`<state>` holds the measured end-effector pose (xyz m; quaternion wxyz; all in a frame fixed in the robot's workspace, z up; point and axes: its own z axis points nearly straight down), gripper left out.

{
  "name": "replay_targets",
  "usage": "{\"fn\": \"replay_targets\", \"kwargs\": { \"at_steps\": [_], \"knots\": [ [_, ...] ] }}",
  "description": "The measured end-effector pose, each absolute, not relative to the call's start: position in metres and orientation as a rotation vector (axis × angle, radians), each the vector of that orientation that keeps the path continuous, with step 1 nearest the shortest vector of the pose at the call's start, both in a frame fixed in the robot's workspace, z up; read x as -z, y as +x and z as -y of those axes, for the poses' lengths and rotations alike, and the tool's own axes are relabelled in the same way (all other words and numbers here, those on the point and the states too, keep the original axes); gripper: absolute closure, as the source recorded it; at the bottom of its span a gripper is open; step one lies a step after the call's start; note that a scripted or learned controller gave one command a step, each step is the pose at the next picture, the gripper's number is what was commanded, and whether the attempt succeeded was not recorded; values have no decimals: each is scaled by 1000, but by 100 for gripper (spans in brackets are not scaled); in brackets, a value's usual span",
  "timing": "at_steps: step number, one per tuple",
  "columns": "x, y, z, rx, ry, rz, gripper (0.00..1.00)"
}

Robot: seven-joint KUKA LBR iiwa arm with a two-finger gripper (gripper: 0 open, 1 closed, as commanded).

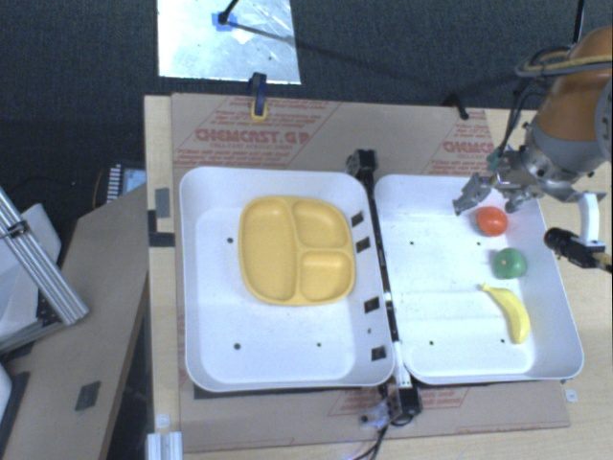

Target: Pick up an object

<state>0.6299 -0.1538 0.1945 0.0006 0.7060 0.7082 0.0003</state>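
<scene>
The hand (491, 192) is hovering over the right bin's (431, 353) far corner, fingers spread open and gripping nothing. The orange-red ball (492, 221) is lying just below it, nearest; the green ball (510, 263) and banana (509, 311) are sitting farther forward. "CHEMCAST GP" is showing on the worktop (251, 134) sheet

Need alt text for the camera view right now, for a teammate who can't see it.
The arm's tool hovers above an orange-red ball in the right bin, which also holds a green ball and a banana. The left bin holds a yellow divided plate.
</scene>
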Motion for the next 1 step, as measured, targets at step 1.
{"fn": "replay_targets", "kwargs": {
  "at_steps": [1],
  "knots": [
    [-132, 629, 150, 2, 2220, -2226, 0]
  ]
}}
